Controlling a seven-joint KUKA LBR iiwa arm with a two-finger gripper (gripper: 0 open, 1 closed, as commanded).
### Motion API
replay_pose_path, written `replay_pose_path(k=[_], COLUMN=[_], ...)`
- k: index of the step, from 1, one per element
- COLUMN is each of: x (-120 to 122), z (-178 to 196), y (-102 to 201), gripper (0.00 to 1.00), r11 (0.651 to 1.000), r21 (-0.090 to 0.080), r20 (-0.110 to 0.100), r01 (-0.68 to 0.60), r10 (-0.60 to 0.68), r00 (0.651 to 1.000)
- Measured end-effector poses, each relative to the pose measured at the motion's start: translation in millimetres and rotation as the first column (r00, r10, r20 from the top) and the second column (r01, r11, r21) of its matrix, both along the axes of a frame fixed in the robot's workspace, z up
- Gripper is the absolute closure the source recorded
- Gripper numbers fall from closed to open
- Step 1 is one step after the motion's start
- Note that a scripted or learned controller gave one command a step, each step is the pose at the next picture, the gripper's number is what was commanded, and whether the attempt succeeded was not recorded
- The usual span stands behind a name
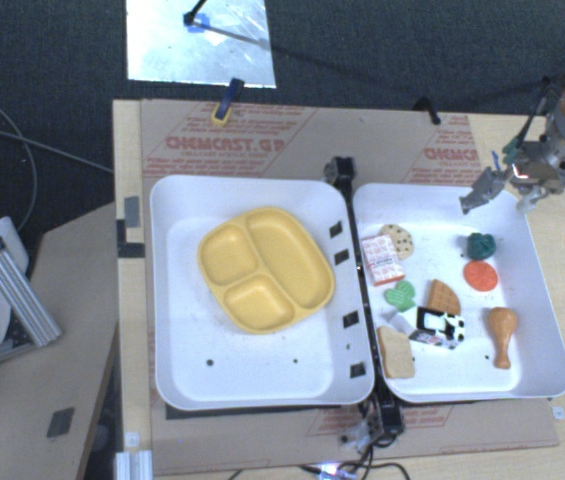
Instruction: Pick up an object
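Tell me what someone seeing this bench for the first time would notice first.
Most striking is the big yellow three-compartment plastic plate, alone in the left white bin. Next comes the scatter of small toy foods in the right white bin: a red round piece, a brown drumstick, a green leafy piece. The grey arm's pincer hangs over that bin's far right corner.
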State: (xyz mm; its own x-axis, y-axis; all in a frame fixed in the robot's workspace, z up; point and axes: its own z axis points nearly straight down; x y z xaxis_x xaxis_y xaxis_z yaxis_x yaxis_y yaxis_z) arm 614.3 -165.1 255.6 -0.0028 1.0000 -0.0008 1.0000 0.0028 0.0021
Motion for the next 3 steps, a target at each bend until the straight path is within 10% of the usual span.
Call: replay_pose_path(k=[1,3], x=[48,55], z=[-125,-171], y=[57,82], gripper=[0.00,0.00], r11=[1.000,1.000], r21=[0.004,0.000], r20=[-0.006,0.000], r01=[-0.007,-0.002], r10=[0.007,0.002], r00=[1.000,1.000])
